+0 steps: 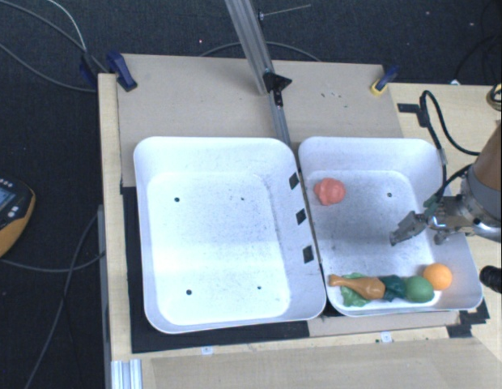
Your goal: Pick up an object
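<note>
Two shallow white bins side by side on desk (202,96). Left bin (154,156) bare white floor w/ dark specks. Right bin (372,148) holds all the pickable stuff: pink-red lump (330,191) near upper-left of floor, alone, well apart from rest. Along near wall, a row: brown drumstick-shaped toy (358,283), dark green piece (393,287) touching it, round green ball (420,289) just beside, orange ball (437,277) at right end, touching or nearly touching green ball.

Arm in from right; tool (409,227) low over right bin's floor, between pink lump and the near-wall row, nothing between fingers. Fingers look splayed apart, pointing left, but small and dark, so not certain.

Judged stage: approach, no target contacted yet. Closest items probably orange ball and green ball, below and right of tool.

Risks:
- Round balls likely to roll or squirt out if fingers close off-centre; smooth, no flat sides.
- Row packed tight vs. bin wall: fingers may hit wall or nudge neighbour, jam instead of closing round one item.
- Closing at present spot = empty grab, bare floor there.
- Pink lump easier: isolated, room on all sides, but needs reach across to left.
- Slanted view, so tool height above floor hard to judge.
</note>
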`<state>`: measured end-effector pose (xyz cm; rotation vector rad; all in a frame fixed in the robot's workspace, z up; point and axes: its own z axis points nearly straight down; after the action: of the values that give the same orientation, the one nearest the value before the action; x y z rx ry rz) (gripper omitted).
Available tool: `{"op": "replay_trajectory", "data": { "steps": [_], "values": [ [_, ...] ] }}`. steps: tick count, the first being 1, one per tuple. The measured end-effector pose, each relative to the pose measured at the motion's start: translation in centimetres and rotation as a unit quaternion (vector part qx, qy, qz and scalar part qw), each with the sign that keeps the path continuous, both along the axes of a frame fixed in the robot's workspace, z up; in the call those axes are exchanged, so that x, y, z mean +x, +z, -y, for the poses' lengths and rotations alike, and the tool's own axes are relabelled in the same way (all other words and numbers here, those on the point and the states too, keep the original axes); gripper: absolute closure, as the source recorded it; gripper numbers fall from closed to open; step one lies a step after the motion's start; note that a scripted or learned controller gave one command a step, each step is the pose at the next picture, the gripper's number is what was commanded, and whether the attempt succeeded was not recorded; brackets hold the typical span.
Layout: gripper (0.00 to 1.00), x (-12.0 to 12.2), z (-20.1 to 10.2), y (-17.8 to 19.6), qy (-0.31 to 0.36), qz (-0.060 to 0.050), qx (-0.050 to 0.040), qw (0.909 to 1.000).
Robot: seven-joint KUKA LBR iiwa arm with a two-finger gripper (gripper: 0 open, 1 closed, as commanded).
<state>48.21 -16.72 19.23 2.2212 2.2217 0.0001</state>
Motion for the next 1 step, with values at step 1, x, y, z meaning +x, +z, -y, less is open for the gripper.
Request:
{"op": "replay_trajectory", "data": {
  "steps": [1],
  "values": [
    [0.00, -0.09, -5.82, -10.51, 0.001, 0.000, 0.0002, 1.0000]
  ]
}}
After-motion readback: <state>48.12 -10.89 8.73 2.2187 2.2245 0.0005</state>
